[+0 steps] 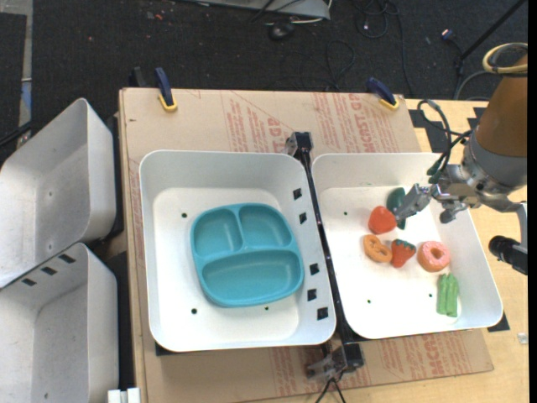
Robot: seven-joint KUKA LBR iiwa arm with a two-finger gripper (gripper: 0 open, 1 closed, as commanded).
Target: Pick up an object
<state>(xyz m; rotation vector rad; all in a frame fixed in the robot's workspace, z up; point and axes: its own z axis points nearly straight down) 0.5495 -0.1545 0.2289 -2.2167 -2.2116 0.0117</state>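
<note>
The right bin (352, 309) holds several toy foods: a red round piece (383, 220) with a dark green top, an orange ring-shaped piece (377, 248), a red strawberry (403, 253), a pink donut (434, 256) and a green pod (447, 295). My gripper (429, 206) hangs over the upper right part of this bin, just right of the red piece. It looks open, with one dark finger (409, 201) close to the red piece's green top and nothing seen between the fingers.
The left bin (159, 225) carries a blue three-compartment plate (247, 254). A black divider (315, 242) runs between the bins. Two more white tubs (50, 191) stand off the bench at the left. Cables trail near the arm at the right.
</note>
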